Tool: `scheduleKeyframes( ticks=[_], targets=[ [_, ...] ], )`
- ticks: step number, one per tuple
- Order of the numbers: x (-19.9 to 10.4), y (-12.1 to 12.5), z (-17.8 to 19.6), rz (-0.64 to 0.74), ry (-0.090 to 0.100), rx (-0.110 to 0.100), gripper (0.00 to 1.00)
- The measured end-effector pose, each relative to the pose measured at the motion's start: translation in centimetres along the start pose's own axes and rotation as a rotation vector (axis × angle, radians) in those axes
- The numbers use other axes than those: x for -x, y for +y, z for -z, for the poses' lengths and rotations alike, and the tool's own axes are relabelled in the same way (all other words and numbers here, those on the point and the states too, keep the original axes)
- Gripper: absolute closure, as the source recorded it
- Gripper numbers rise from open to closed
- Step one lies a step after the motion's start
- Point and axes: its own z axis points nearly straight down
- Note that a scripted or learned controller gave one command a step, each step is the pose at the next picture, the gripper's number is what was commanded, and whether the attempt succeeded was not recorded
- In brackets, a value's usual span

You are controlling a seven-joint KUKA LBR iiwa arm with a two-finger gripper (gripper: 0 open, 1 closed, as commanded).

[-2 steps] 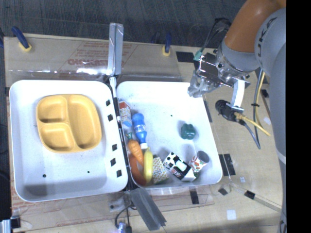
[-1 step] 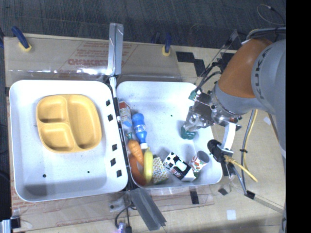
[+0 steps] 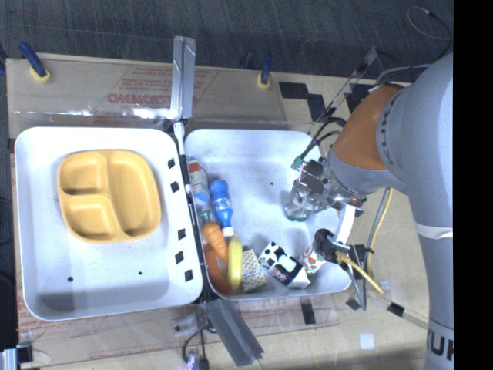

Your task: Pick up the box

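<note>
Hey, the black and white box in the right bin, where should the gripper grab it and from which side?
Probably from above, across the short sides of the box. It lies tilted near the front wall of the right bin, with a patterned packet beside it on the left and a small carton on the right, so a sideways approach looks crowded. The gripper is over the bin floor, farther back.

A pale wooden bench (image 3: 231, 83) stands on dark carpeted floor (image 3: 231, 10), evenly lit from above.
</note>
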Motion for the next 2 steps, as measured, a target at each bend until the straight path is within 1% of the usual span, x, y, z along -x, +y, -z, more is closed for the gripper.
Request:
scheduleKeyframes(
  ticks=[1, 2],
  targets=[
    [0.0, 0.0, 0.0, -0.001, 0.000, 0.001, 0.00],
    [-6.2, -3.7, -5.4, -0.010, 0.000, 0.000, 0.00]
  ],
)
